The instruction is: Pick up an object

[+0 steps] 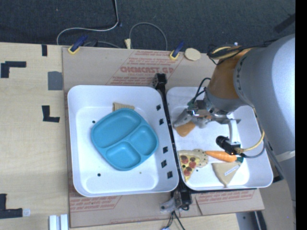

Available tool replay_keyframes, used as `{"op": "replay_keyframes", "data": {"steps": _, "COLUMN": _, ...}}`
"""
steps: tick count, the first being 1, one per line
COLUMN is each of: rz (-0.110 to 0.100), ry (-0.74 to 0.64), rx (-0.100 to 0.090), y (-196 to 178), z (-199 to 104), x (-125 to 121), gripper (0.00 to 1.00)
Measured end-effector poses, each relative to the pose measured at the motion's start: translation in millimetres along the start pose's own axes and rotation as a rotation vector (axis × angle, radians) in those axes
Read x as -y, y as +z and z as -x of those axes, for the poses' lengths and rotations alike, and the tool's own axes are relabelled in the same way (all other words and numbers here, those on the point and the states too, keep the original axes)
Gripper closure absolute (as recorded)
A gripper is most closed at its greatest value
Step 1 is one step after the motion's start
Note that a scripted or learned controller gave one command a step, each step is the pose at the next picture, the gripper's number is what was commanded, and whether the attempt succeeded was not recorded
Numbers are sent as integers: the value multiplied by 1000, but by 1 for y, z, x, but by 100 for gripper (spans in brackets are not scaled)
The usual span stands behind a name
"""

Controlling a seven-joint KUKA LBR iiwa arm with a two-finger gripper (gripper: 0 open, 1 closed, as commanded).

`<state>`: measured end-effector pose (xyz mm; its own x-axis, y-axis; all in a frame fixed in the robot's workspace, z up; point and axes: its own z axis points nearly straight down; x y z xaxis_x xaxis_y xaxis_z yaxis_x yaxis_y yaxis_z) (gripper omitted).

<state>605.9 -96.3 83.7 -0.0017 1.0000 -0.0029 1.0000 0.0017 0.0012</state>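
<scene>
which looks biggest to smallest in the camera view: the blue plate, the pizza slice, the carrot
1. blue plate, by far the largest
2. pizza slice
3. carrot, close to the pizza slice in length but much thinner

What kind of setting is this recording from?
Most likely a robotics lab bench for pick tests. Two white bins sit side by side on a cardboard sheet clamped to the bench, toy food like a pizza slice and a carrot lies in the right bin, and loose cables trail behind.
</scene>
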Motion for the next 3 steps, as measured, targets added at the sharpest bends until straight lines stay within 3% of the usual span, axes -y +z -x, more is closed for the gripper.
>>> {"op": "replay_keyframes", "data": {"steps": 1, "rz": 6, "ry": 0, "rx": 1, "y": -15, "z": 0, "x": -1, "gripper": 100}}
{"op": "replay_keyframes", "data": {"steps": 2, "rz": 5, "ry": 0, "rx": 1, "y": -14, "z": 0, "x": -1, "gripper": 0}}
{"op": "replay_keyframes", "data": {"steps": 3, "rz": 3, "ry": 0, "rx": -1, "y": -3, "z": 2, "x": 8, "gripper": 0}}
